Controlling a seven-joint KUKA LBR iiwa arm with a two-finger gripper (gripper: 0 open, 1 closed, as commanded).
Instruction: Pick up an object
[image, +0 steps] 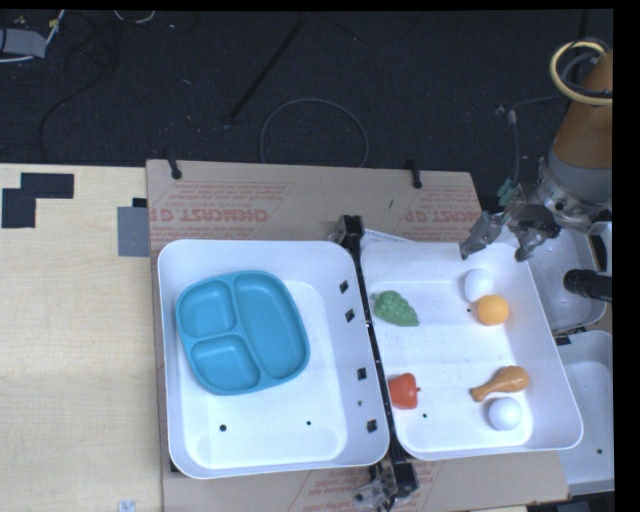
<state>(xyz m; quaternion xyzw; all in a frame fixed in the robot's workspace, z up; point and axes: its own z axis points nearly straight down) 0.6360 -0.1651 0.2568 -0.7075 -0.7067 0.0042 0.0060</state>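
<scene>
Bench: I see a pale wooden top with a brown cardboard sheet (300, 205) under both bins, printed lettering showing along its upper edge.
Left bin (330, 420): smooth white plastic, shallow, rounded corners, centre-left of the frame.
Right bin (440, 420): same white plastic, touching the left bin along a black clipped seam.
Plate (241, 331): glossy blue, rounded rectangle split into three compartments, lying flat in the left bin.
Arm (582, 130): grey with an orange section, coming in at the upper right of the frame.
Gripper (511, 233): metal fingers spread apart with nothing between them, hanging over the upper right corner of the right bin.
Drumstick (500, 382): tan toy, club-shaped, lower right of the right bin, well apart from the gripper.
Leafy green (396, 308): bumpy toy, upper left of the right bin.
Orange ball (492, 311): smooth, round, touching the white one above it.
Upper white ball (478, 284): nearest thing to the gripper, just below the fingers.
Lower white ball (505, 413): just beside the drumstick's thick end.
Red piece (403, 391): small, blocky, by the seam.
</scene>
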